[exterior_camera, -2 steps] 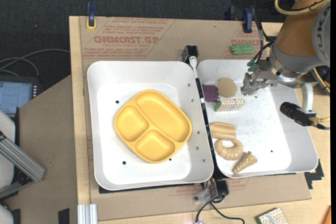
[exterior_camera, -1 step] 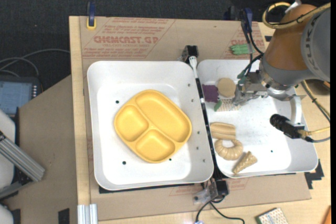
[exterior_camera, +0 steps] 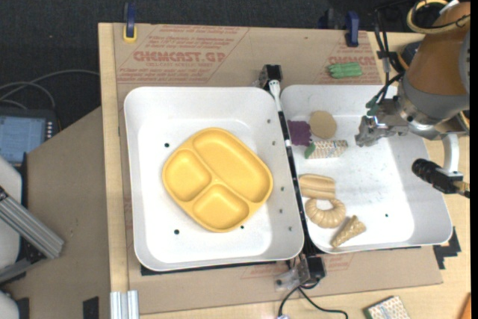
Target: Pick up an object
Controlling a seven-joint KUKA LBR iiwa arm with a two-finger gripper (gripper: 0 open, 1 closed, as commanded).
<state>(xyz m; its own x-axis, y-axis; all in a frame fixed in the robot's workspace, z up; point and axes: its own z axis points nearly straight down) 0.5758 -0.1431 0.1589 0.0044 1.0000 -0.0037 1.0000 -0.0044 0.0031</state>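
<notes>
The right bin (exterior_camera: 418, 228) holds several small toy foods. A purple piece (exterior_camera: 299, 133) lies by its left wall, with a round tan cookie (exterior_camera: 323, 123) beside it and a speckled bar (exterior_camera: 326, 149) just below. Nearer the front lie a tan bun (exterior_camera: 316, 184), a ring-shaped pastry (exterior_camera: 326, 211) and a small cone (exterior_camera: 347, 230). My gripper (exterior_camera: 370, 129) hangs low over the right bin's back half, just right of the speckled bar and the cookie and apart from both. Nothing shows held in it.
The left bin (exterior_camera: 142, 160) carries a yellow three-part plate (exterior_camera: 216, 178). A green item (exterior_camera: 345, 70) lies on the bench behind the right bin. Blue clamps (exterior_camera: 131, 31) (exterior_camera: 352, 38) stand at the bench's back edge. A black fitting (exterior_camera: 437, 175) juts over the right bin's right side.
</notes>
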